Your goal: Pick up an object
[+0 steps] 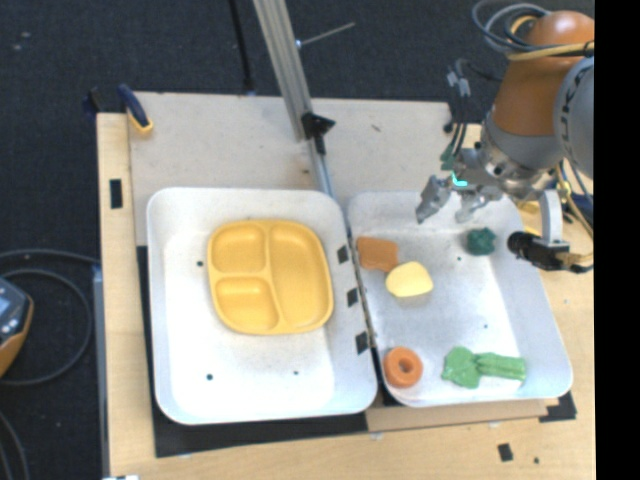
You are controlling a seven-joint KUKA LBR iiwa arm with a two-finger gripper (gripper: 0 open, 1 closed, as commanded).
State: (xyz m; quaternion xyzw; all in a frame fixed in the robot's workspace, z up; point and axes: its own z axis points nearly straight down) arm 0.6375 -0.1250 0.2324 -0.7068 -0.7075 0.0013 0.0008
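I see 2 white bins side by side on the bench. The left bin has 1 yellow compartment plate in it, 3 sections, sitting flat near the middle.

The right bin holds 5 small things. A brown block is near the bin's left wall, and a pale yellow lump is just beside it, touching or nearly so, I can't tell which. An orange ring lies at the near left corner. A green toy piece lies along the near edge, well apart from the ring. A small dark green object sits toward the far right side of the bin.

The gripper hangs over the far edge of the right bin, above the bin floor, apart from every object. Its 2 fingers look spread with a gap between them, and I see nothing between them. The dark green object is the nearest thing to it, just to the right and nearer the camera. The arm comes in from the right, orange band above the wrist.

A metal pole slants up from the back of the bench between the bins.
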